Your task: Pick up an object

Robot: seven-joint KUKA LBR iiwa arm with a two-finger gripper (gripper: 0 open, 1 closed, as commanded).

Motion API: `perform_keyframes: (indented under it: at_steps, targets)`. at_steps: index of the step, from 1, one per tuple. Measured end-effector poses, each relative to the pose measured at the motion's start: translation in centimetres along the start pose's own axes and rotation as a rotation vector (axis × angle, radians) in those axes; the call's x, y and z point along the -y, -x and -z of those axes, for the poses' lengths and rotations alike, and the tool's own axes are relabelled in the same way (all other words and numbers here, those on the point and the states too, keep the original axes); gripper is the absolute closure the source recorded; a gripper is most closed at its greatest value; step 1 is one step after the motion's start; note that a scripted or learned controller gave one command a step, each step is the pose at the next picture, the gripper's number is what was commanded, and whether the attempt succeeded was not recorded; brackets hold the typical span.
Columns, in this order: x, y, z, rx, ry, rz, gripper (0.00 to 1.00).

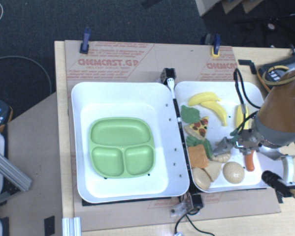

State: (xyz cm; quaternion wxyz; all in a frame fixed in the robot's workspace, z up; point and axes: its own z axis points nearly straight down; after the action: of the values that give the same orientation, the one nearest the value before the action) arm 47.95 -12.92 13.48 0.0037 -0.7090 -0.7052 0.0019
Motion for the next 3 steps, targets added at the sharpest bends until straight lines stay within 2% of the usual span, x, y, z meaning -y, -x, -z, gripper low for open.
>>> perform_keyframes:
  at_steps: [1, 2, 3]
  targets:
    - [0.0, -2.5, -5.0, 0.007, 0.01, 0.001, 0.0]
    - [0.0, -2.9, -4.0, 0.003, 0.009, 0.003, 1.0]
    - [0.0, -2.9, -3.1, 0.004, 0.01, 0.002, 1.0]
